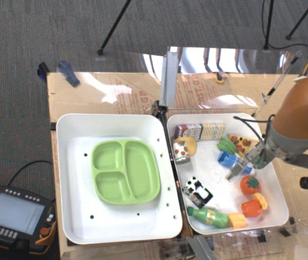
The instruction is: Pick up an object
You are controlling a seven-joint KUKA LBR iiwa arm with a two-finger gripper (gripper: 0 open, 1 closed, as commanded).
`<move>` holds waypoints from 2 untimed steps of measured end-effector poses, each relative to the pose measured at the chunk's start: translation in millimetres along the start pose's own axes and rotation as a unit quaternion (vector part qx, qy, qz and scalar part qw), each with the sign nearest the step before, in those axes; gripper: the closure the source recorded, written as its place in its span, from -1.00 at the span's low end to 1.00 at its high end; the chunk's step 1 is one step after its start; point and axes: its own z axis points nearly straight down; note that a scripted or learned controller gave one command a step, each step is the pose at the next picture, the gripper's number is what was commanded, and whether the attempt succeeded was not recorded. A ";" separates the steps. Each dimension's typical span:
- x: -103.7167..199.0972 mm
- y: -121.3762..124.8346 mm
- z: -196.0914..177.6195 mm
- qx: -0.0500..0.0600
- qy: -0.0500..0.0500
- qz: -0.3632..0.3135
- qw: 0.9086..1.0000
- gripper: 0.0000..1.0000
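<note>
Nearest the camera, a teach pendant (pixel 15 216) is seen; rightwards, a green plate (pixel 125 171) fills one bin. Over the toys, the hand (pixel 239 170) is poised open beside a blue object (pixel 228 158); crowding neighbours could spoil any grasp.

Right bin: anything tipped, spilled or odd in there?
Nothing is spilled or broken. In the right bin, the green bottle lies on its side near the front edge. The other toys sit loosely jumbled, with the tool among them.

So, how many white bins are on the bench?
2. The left white bin holds a green divided plate; the right white bin holds the toys.
</note>
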 end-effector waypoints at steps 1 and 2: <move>-26.5 65.9 47.2 -0.004 -0.005 0.029 1.000 -1.00; -28.4 68.1 34.3 -0.006 -0.009 0.026 1.000 1.00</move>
